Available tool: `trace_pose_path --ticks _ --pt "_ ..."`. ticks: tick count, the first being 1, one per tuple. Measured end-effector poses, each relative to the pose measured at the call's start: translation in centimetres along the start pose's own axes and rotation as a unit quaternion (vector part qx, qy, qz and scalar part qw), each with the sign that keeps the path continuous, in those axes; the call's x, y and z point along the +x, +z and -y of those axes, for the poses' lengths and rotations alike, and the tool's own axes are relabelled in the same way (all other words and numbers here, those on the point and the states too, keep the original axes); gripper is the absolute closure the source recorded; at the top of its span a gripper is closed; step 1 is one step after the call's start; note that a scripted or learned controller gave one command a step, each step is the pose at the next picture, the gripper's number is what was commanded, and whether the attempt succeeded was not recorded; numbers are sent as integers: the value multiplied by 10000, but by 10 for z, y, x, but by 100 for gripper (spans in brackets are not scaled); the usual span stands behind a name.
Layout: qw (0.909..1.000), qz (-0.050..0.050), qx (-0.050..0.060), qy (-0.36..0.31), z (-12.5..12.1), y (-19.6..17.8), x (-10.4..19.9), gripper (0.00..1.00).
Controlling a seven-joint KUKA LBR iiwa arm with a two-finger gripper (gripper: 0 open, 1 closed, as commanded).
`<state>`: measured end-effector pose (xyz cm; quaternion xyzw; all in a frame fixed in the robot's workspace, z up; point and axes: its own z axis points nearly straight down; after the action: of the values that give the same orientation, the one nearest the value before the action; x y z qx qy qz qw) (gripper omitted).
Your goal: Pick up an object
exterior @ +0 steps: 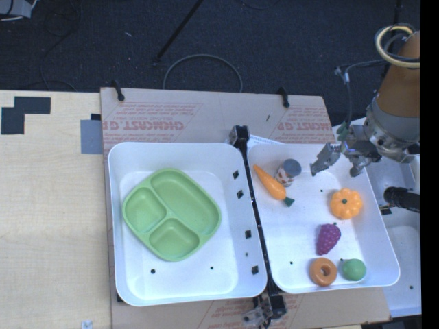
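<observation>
Overhead view of two white bins side by side on the tabletop. Left bin (130, 279) carries a green divided plate (171, 213). Right bin (384, 266) carries the candidate objects: a carrot (269, 182) lying aslant near the divider at the bin's far left corner, with a small figure (287, 171) touching its far side; a pumpkin (346, 203) toward the right wall; grapes (328, 238) nearer the front; and a donut (322, 271) with a green fruit (353, 269) just beside it along the front edge.

Gripper (341, 160) hangs over the far right corner of the right bin, the arm (398, 94) entering from the right. Fingers (322, 160) are spread apart and released, with nothing between them.

Task progress: judged as early. No object is grasped or lifted; all items rest on the bin floor. Gripper stands between the figure and the pumpkin, apart from both, so the intended target cannot be told. Remaining steps: settle over one object, descend, clench on it, and raise it clear of the bin.
</observation>
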<state>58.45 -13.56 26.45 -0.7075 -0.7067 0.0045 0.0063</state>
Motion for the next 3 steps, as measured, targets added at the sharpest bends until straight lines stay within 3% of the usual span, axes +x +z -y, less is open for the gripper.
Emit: trace_pose_path --ticks 1,3 --pt "10000 8 -59 -9 -2 -7 0 0" --pt "10000 4 -38 -4 -7 82 2 0"
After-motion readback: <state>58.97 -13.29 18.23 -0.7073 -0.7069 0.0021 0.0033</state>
